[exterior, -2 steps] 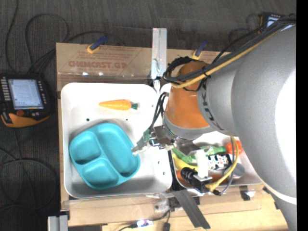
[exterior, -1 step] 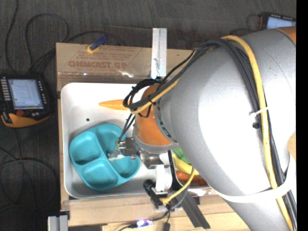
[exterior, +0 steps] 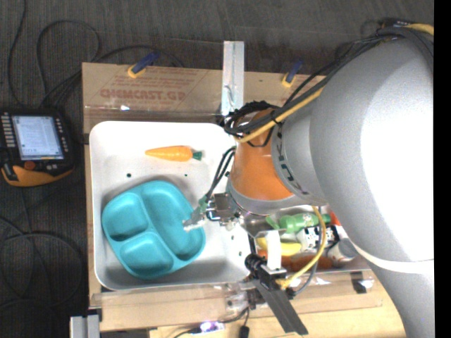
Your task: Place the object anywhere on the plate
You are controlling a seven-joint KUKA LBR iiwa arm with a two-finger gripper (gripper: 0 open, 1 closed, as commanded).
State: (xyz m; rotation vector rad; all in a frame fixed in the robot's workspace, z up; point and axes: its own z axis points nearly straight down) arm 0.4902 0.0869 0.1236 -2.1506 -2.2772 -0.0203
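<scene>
Nearest me, the teal plate (exterior: 151, 234) lies in the left bin (exterior: 106, 143), with the hand (exterior: 199, 215) at its right rim; I cannot tell its state. Farther back, the carrot (exterior: 170, 153) lies apart on the bin floor.

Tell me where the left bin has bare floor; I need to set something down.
Bare white floor lies between the orange toy carrot and the teal three-compartment plate, and along the left white bin's left wall. Crowded near the arm.

Bench (exterior: 151, 83) bears two white bins (exterior: 141, 136).
</scene>
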